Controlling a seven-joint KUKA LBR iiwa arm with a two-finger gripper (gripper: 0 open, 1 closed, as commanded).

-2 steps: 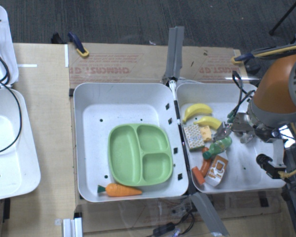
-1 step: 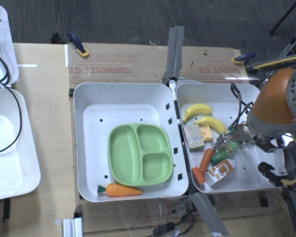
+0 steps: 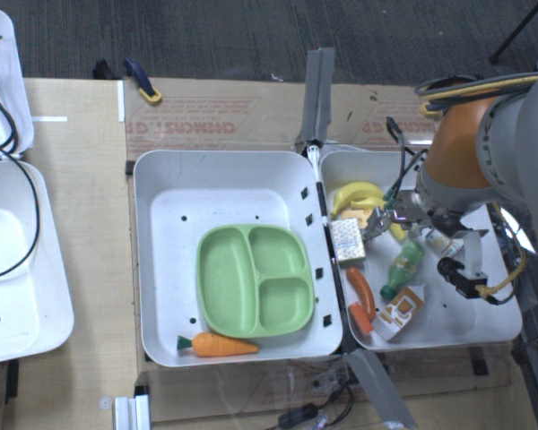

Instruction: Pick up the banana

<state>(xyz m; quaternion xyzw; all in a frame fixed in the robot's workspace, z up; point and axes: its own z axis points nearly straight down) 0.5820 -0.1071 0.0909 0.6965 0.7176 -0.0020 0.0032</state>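
Observation:
The yellow banana [image 3: 357, 196] lies at the back left of the right bin [image 3: 484, 330], curved, next to the bin's divider wall. My gripper [image 3: 383, 221] hangs low in that bin just right of and in front of the banana, right at its near end. The grey arm with its orange band [image 3: 457, 150] reaches in from the right and covers the bin's back right part.
In the right bin lie a speckled white sponge block [image 3: 347, 239], a green bottle [image 3: 402, 269], a red-orange sausage shape [image 3: 360, 298] and a small carton [image 3: 400, 312]. The left bin [image 3: 161, 195] holds a green divided plate [image 3: 255, 280] and a carrot [image 3: 220, 346].

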